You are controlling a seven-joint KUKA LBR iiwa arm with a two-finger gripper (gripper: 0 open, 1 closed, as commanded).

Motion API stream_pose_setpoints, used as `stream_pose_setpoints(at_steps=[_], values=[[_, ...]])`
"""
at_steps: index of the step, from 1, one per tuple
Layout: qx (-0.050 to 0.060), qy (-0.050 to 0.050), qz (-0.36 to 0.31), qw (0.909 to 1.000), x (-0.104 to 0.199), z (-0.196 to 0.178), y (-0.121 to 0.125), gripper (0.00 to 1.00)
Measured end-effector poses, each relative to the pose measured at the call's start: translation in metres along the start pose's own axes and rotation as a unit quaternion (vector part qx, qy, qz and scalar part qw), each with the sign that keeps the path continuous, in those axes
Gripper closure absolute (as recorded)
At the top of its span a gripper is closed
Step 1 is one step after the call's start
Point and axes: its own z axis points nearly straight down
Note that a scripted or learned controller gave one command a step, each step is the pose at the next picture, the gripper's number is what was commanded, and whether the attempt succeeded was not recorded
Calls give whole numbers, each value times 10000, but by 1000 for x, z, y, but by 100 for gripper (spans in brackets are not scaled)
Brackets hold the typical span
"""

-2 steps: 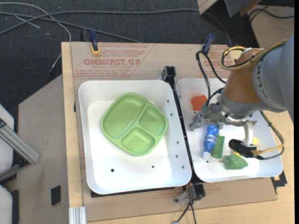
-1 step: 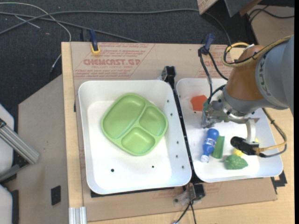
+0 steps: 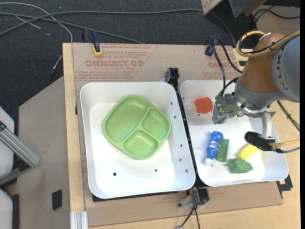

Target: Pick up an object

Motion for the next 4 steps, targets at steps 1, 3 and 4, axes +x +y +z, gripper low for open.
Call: stream_pose_setpoints(at_steps=[1,3,4], values=[[-9,3,-15,10000,11,-55,3,100],[19,12,-29,10000,54,-97,18,100],[32,16,-30,10000,100,-90,23,100]])
